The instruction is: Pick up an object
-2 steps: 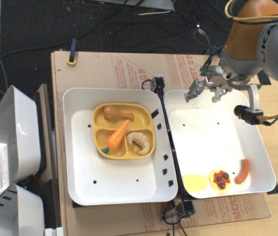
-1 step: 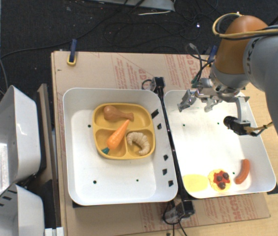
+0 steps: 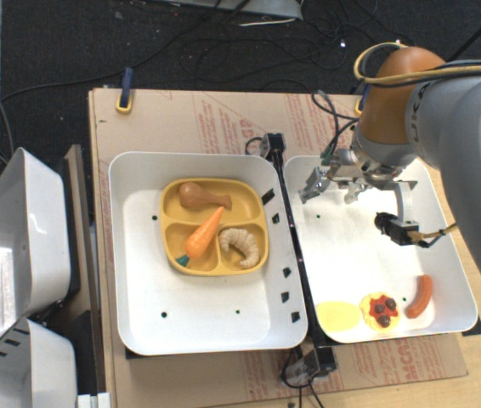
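Cardboard-topped bench [image 3: 223,117] amid cables [image 3: 181,53]

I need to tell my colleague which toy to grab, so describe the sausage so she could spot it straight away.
Look at the right-hand shallow white bin and go to its near right corner. The small orange-red toy sausage lies there at a slant. It is the only long, thin piece: beside it sit a round toy tart topped with red and dark berries and a flat yellow oval piece.
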